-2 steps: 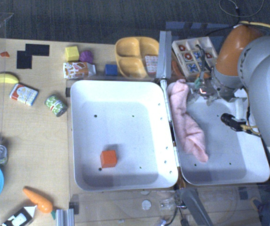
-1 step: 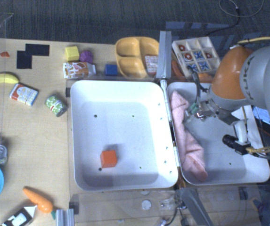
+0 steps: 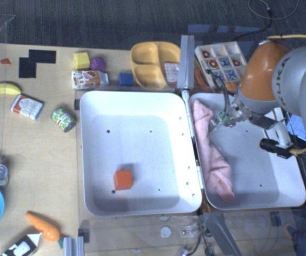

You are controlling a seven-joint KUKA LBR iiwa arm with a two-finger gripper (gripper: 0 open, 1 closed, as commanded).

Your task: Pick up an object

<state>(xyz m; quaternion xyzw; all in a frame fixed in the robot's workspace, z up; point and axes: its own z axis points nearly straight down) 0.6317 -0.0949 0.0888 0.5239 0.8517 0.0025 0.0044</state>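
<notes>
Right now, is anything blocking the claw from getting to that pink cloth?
Nothing visible does. The gripper hangs in the right bin, right beside the pink cloth lying along that bin's left wall. The orange block sits apart in the left bin.

Grey arm [image 3: 297, 84] reaching in from the right, orange band above the wrist.
Bent low over the right bin's far-left part, gripper [image 3: 220, 120] pointing down-left near the far edge.
</notes>
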